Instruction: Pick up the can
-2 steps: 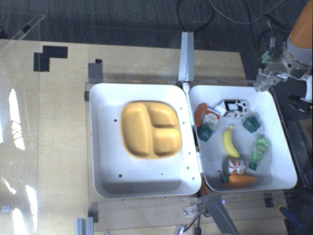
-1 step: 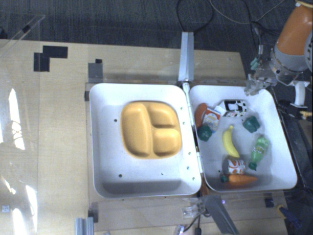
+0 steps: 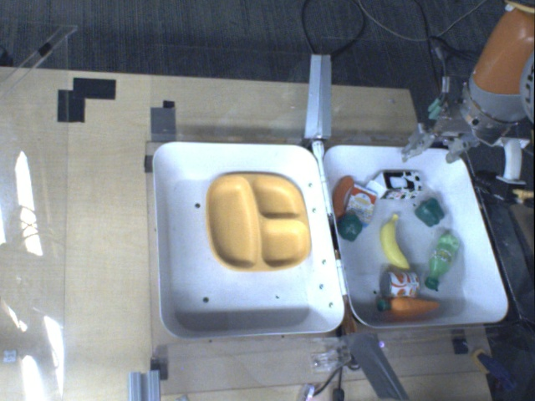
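L bin (image 3: 180,307) holds a yellow tray (image 3: 255,221), prob. the drop spot. R bin (image 3: 493,295) has the clutter: can (image 3: 402,284) near its front edge, touching a carrot (image 3: 410,307), banana (image 3: 393,242) just behind. Tool (image 3: 436,141) hovers over R bin's back rim w/ fingers spread, gripping nothing, well apart from can.

Two white bins (image 3: 167,224); one yellow tray (image 3: 257,220); one can (image 3: 403,284); one banana (image 3: 393,242); one carrot (image 3: 410,307); one green bottle (image 3: 443,257).
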`<state>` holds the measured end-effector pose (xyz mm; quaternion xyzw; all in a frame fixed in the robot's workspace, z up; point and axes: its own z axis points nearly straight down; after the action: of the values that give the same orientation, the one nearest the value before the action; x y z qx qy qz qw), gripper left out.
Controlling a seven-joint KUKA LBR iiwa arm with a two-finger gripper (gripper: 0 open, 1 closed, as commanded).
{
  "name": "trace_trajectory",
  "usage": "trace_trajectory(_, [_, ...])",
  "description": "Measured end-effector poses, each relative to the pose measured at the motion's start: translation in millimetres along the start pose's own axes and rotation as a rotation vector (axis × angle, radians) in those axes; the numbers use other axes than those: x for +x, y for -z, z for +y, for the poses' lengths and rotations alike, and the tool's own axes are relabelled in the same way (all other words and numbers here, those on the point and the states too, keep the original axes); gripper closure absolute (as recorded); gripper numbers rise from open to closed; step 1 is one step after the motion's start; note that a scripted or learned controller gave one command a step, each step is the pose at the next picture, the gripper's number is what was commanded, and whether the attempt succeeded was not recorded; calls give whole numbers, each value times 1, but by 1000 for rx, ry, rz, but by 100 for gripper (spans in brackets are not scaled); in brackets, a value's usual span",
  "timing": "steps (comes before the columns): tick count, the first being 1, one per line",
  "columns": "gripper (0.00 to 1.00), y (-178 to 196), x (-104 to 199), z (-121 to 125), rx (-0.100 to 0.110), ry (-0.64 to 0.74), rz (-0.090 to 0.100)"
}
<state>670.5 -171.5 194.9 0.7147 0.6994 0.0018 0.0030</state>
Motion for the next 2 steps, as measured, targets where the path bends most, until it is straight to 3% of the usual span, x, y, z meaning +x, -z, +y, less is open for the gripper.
trace_trajectory(1, [0, -75, 17, -8, -21, -96, -1])
trace_trajectory(2, [0, -84, 43, -28, -37, -81, 0])
